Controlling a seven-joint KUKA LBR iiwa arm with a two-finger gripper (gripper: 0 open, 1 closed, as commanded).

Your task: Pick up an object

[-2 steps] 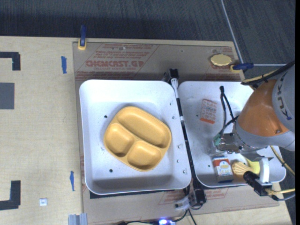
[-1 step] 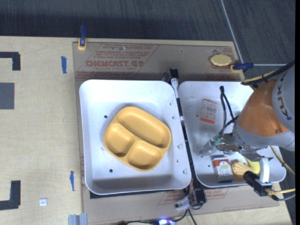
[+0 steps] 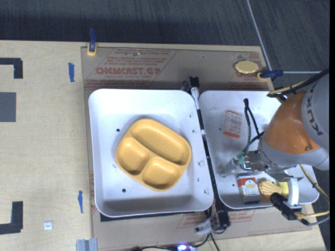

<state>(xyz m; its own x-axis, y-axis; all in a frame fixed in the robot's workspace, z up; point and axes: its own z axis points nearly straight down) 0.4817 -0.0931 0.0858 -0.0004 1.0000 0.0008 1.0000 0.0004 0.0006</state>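
In the left bin: a yellow tray lies upside down near the middle. It is smooth matt plastic with a rounded outline. Its back swells in three soft lobes, one long lobe on the far side and two smaller ones on the near side.
Left bin itself: shallow white plastic with a slight sheen, rounded corners and a raised rim. A few small dark dots mark its floor.
Right bin: the same white make, set close against the left bin, with a thin black strip running between them.
Packet: a small flat sachet, white with orange print. It lies on the right bin's floor toward the far side, apart from the gripper.
Small box: a rectangular carton printed in red-orange and white, at the near edge of the right bin, just beside the gripper.
Pale piece: beige and round-ended, touching the small box's right side. What it is cannot be made out.
Gripper: shiny grey metal, low over the right bin's floor between the packet and the small box. Whether the claw is wide or narrow, and whether it grips anything, I cannot tell.
Arm: a smooth orange band under grey casing, overhanging the right half of the right bin.
Bench: a pale wood-grain board. A brown cardboard sheet with red lettering lies under both bins.
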